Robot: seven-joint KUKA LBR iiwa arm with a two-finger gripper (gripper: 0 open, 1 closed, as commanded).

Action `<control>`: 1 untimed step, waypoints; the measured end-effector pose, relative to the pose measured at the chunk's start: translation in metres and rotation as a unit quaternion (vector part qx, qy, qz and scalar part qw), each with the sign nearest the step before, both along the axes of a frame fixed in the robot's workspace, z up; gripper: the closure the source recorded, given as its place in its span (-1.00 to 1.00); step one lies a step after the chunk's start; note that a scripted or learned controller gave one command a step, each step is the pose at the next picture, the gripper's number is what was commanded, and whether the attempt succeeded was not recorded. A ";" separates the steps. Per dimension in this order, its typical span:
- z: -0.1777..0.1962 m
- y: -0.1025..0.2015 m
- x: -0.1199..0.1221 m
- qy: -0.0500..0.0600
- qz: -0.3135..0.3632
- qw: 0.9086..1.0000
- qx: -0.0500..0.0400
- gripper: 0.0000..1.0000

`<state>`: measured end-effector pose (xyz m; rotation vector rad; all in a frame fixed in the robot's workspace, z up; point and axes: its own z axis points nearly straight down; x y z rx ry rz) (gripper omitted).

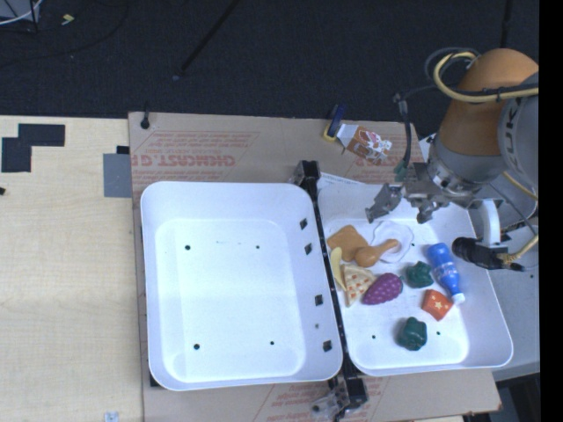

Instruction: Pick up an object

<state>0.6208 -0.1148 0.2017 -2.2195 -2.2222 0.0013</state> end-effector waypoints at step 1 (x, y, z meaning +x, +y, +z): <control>-0.116 0.021 -0.105 0.000 -0.003 1.000 0.001 -1.00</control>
